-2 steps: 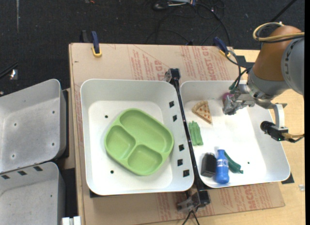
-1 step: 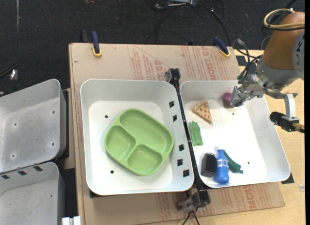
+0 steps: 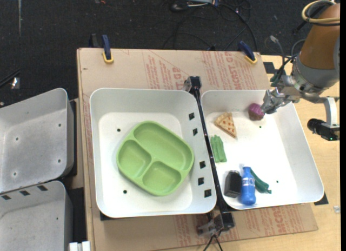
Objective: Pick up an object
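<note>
In the right bin (image 3: 303,152) lie several small objects. A small purple round item (image 3: 255,111) sits near the bin's far edge. My gripper (image 3: 268,106) hangs right beside it on its right, touching or nearly touching it. The arm reaches in from the right with its orange band above the wrist. An orange pizza-slice toy (image 3: 226,124) lies left of the purple item. A green pod-like piece (image 3: 218,148) rests along the bin's left wall. Near the front lie a black block (image 3: 233,184), a blue bottle (image 3: 247,185) and a dark green strip (image 3: 261,183).
The left bin (image 3: 108,109) holds a light green divided plate (image 3: 155,158). A black divider (image 3: 205,147) runs between the bins. Both bins rest on a cardboard sheet (image 3: 146,66) with clamps at its far edge. White trays (image 3: 32,136) stand at the far left.
</note>
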Controlling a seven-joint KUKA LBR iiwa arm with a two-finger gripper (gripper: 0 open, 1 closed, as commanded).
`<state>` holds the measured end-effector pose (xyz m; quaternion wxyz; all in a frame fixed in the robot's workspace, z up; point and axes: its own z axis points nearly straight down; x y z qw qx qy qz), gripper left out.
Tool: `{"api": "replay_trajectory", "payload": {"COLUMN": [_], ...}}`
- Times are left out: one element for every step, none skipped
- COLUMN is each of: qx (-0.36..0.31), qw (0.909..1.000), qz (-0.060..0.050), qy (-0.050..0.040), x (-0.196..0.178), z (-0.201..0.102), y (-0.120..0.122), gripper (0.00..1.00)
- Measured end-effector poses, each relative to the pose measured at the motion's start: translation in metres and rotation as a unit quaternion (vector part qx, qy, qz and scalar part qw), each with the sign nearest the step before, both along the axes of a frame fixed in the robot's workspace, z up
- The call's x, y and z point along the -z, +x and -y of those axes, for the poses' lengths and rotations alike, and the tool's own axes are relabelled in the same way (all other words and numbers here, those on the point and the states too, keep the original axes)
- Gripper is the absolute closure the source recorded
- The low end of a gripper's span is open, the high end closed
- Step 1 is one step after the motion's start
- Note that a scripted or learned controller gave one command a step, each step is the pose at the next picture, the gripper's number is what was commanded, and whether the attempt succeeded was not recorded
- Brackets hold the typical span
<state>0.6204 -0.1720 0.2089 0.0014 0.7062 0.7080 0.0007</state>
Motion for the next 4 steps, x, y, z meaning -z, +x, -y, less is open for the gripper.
{"api": "replay_trajectory", "payload": {"qx": [-0.002, -0.003, -0.001, -0.003], "qw": [1.0, 1.0, 1.0, 1.0], "qz": [-0.001, -0.001, -0.002, -0.002], "qy": [0.0008, 0.001, 0.0006, 0.001], "x": [-0.015, -0.026, -0.023, -0.018], "z": [-0.052, -0.104, -0.152, -0.215], "y": [-0.001, 0.002, -0.011, -0.014], "gripper": [1.0, 1.0, 1.0, 1.0]}}
